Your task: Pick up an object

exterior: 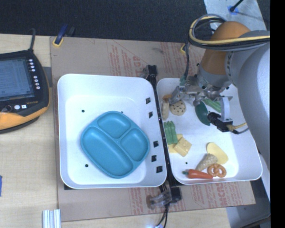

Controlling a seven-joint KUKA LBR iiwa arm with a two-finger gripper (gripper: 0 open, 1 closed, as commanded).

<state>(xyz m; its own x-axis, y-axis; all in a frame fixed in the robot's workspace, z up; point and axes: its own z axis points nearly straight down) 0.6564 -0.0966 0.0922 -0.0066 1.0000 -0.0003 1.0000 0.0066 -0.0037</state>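
From the camera view above the counter (23, 165), the arm (249, 70) reaches in from the right and its claw (195, 93) hangs low over the far end of the right bin (247, 172); its metal parts merge with the clutter under it, so I cannot tell how it is set, nor whether anything is caught in it. The most likely target is the round speckled cookie (178, 108), lying just beside the claw toward the divider, with a dark green piece (202, 113) close on the claw's other side. The cookie looks like light, stiff toy food with a hard, somewhat slick surface, so a pinch across its edges, low and centred, should hold better than pressing on the flat face. Nearer the camera lie green bean pods (170, 132) against the divider, a yellow cheese wedge (182, 146) touching them, a yellow slice (217, 152), a pretzel (217, 170) and an orange carrot (198, 174). The left bin (71, 89) carries a blue divided plate (115, 144). A control pendant (16, 91) rests at the counter's left edge.
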